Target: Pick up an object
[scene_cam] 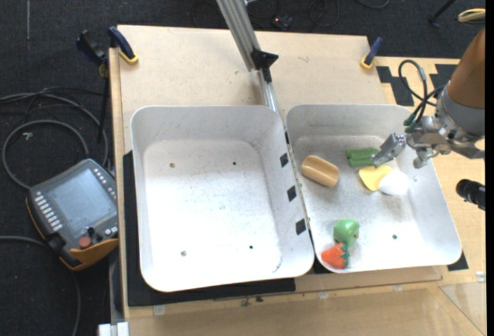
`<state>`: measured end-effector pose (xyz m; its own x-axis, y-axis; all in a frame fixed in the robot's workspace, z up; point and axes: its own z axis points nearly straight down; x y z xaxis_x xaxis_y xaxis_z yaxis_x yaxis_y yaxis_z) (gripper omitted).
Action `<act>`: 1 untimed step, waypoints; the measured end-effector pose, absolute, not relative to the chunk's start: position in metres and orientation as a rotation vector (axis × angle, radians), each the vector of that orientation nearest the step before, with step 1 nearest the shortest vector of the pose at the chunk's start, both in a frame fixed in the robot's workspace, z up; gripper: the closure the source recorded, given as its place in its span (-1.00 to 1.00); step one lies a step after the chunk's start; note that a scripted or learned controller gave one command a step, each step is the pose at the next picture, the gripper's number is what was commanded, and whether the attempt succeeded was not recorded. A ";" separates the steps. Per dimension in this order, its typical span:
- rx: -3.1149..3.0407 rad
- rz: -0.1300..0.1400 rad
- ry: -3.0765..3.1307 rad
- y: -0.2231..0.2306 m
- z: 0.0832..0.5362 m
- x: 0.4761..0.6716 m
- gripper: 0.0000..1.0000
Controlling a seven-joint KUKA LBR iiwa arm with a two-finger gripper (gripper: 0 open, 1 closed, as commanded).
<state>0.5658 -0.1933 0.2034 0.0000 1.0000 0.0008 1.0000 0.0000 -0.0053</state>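
camera view: hand (404,151) spread, holding nothing, over right bin (432,249) above yellow piece (373,178), beside green block (360,157).

A pale wooden bench (193,72) bears two shallow white bins (204,199) side by side.

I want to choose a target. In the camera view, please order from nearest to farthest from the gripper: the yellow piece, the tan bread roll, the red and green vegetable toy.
1. Yellow piece, just below the gripper.
2. Tan bread roll, left, near the divider.
3. Red and green vegetable toy, front of the right bin.

tan bun (319,171), white bins (154,126), green pepper (346,230)
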 end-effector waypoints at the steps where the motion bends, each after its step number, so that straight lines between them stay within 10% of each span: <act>1: -2.215 0.004 -2.220 -0.184 0.148 0.570 -1.00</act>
<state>0.5698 -0.1836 0.1475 -0.0022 1.0000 0.0018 1.0000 0.0022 -0.0056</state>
